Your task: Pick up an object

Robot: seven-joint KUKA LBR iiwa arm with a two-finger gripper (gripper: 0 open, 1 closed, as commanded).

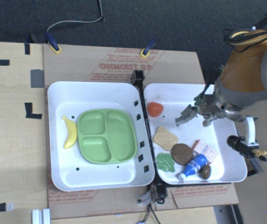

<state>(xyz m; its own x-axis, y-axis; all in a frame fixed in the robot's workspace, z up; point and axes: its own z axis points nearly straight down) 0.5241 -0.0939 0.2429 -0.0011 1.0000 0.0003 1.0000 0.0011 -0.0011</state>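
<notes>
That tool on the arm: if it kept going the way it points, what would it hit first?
Probably the bare floor of the right bin; the tool points down-left, and the tomato lies farther along. Depth is unclear.

Cardboard sheet (119, 64) under white bins (59, 97)

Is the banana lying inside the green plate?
No, the banana lies on the floor of the left bin, just beside the left edge of the green plate.
</notes>
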